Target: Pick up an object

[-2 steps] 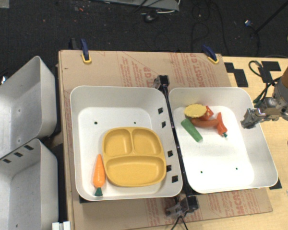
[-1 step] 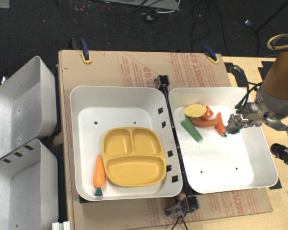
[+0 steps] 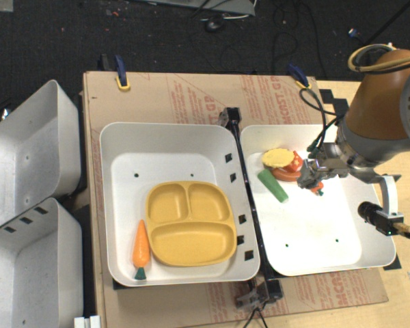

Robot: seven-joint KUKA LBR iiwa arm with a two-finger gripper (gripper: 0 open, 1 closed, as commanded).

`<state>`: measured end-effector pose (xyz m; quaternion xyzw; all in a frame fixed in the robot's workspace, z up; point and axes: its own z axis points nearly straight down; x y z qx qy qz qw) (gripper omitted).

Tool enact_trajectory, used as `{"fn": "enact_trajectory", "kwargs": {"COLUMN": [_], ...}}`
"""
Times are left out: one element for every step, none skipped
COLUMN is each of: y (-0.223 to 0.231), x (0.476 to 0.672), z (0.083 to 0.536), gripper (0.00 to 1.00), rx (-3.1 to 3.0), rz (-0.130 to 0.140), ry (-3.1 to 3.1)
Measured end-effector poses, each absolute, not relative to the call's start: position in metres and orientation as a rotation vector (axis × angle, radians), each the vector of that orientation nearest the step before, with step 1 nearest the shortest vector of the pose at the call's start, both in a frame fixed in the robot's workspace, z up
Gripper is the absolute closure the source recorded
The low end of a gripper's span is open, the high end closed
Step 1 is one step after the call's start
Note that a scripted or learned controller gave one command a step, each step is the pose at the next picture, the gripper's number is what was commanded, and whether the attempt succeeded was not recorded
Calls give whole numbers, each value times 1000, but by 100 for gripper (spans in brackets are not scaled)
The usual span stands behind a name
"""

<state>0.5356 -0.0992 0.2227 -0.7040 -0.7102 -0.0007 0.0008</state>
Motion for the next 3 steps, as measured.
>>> {"fn": "enact_trajectory", "kwargs": {"y": [-47,-1,60], "x": [525,514,512], "z": [214,224,233], "gripper": [100,100,100], "rx": [-2211,-2213,-2211], "rz": [0,0,-1], "ry": [-2228,-2227,-2230]}}
